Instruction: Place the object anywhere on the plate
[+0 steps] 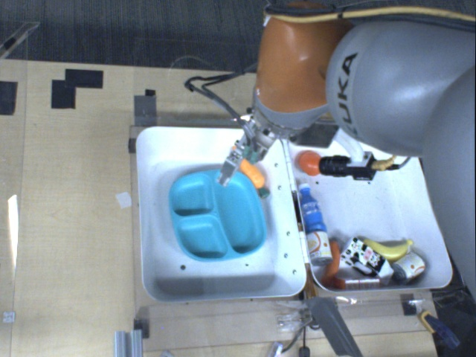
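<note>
Orange carrot-shaped object (254, 174) at the upper right edge of the blue divided plate (195, 199), just beside the end effector (232, 163) and close to the inner wall of the left bin (149, 222). Hard to say from this slant whether resting on the plate's rim or just off it. Equally hard to tell the end effector's state, spread or pressed together; nothing plainly pinched in it, so best treated as not held.

Judged from that: placing probably unfinished, or at most marginal.

- Confirm a real grasp before any travel; otherwise come down over the middle of the orange piece, across its short width rather than along its length.
- Keep clear of the bin wall and the plate's raised rim while closing, since either could tip the piece or shove the plate.
- Lift only enough to clear the rim.
- Carry toward the large right-hand compartment, the nearest open blue surface, and away from the dividers.
- Lower until nearly touching, then release, to avoid a roll back over the edge.
- Withdraw straight up.
</note>
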